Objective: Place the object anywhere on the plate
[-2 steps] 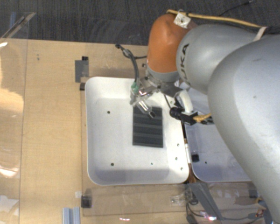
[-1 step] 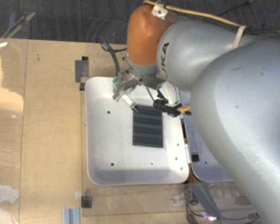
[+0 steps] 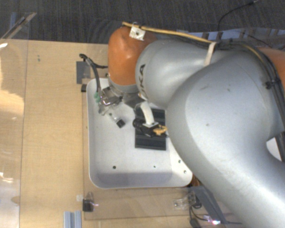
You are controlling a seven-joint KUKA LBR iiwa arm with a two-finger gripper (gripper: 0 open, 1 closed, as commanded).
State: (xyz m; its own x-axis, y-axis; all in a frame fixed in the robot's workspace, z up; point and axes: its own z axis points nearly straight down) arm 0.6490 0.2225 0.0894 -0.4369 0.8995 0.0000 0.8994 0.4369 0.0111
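Gripper [image 3: 106,100] was low over the shallow white plastic bin's [image 3: 133,175] far-left corner; open or closed, couldn't tell. Small dark object [image 3: 119,122] lay on the bin floor just beside it, apart.

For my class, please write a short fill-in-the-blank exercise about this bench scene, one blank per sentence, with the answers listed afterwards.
1. The band above the wrist is coloured ____.
2. The grey arm reaches in from the view's ____ side.
3. The gripper hangs over a shallow bin that is ____ in colour.

Missing words: orange; right; white.
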